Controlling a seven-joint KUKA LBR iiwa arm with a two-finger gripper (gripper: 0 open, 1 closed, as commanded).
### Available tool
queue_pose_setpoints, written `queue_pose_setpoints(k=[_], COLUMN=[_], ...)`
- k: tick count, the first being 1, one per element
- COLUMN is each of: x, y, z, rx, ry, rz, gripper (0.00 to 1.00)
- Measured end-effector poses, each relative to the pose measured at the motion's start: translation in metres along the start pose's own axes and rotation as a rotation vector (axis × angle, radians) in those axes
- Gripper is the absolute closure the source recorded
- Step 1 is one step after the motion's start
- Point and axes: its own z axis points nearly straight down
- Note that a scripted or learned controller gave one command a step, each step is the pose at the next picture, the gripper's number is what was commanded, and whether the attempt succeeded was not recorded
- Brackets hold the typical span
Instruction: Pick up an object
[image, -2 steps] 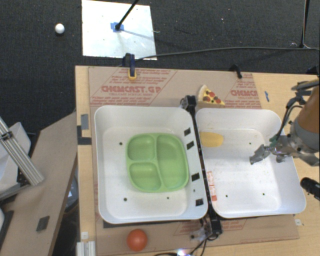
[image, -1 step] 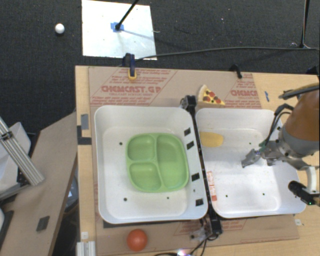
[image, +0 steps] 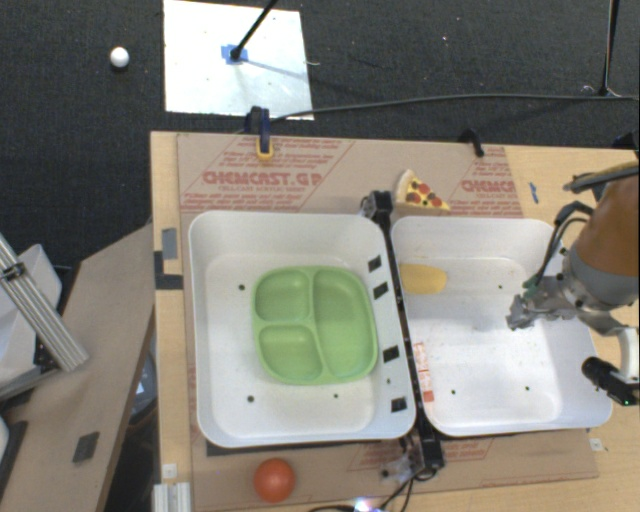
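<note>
Grey claw (image: 522, 312) low in right bin (image: 480, 405), grip state unclear, yellow piece (image: 423, 279) well apart.

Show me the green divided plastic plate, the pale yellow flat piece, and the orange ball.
green divided plastic plate (image: 315, 325), camera view, centre ridge
pale yellow flat piece (image: 423, 279), camera view, its middle
orange ball (image: 274, 479), camera view, top surface

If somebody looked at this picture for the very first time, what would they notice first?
Probably the bright green plastic tray with three compartments, lying flat in the middle of the left white bin. Next comes the grey robot arm's gripper, reaching in from the right over the right white bin, where a pale yellow flat piece lies near the top left corner. A toy pizza slice sits on the cardboard just above.
</note>
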Motion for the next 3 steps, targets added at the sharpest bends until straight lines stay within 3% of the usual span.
queue_pose_setpoints(k=[2, 3], x=[0.006, 0.006], y=[-0.001, 0.001], z=[-0.094, -0.117], rx=[-0.003, -0.001], ry=[-0.001, 0.0], rz=[-0.002, -0.003], gripper=[1.0, 1.0])
